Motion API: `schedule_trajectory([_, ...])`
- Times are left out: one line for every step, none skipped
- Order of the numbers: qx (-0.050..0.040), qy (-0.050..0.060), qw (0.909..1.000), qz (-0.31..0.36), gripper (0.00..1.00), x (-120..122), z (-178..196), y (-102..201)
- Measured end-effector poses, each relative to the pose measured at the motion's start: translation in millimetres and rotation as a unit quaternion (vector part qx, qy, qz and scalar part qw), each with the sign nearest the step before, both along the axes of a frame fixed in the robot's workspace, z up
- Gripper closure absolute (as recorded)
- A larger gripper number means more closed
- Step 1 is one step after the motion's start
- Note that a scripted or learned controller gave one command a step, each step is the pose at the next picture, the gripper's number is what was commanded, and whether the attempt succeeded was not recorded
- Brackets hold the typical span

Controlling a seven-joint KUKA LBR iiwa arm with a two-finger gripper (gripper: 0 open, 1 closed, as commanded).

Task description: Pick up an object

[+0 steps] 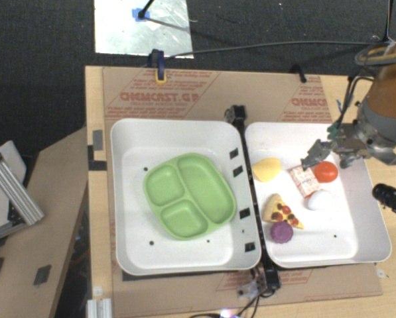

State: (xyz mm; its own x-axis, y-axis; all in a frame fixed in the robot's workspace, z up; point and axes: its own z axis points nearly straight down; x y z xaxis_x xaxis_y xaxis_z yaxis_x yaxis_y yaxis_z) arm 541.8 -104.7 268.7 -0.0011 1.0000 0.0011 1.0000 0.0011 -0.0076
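Far to the claw's left, in the other bin, lies a green divided tray (188,195), well apart from the work. Nearer, still left of the claw, sit a yellow lemon-like piece (266,169), a pizza slice (280,211) and a purple round piece (281,232), the last two below and to its left. The claw (315,156) hangs over the right bin (357,244); whether it is spread or pressed together I cannot tell.

Just below its tip lies the red-and-white carton (304,180), likely the nearest target, its long axis slanting from upper left to lower right. A red tomato-like ball (326,171) sits just right of the carton, a white egg-like piece (317,199) below.
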Motion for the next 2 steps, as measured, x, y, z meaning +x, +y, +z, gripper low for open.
schedule_trajectory([-0.0007,-0.005,1.0000,0.001,0.00,2,5,0])
schedule_trajectory([-0.0001,-0.003,1.0000,0.000,0.00,-3,-47,9])
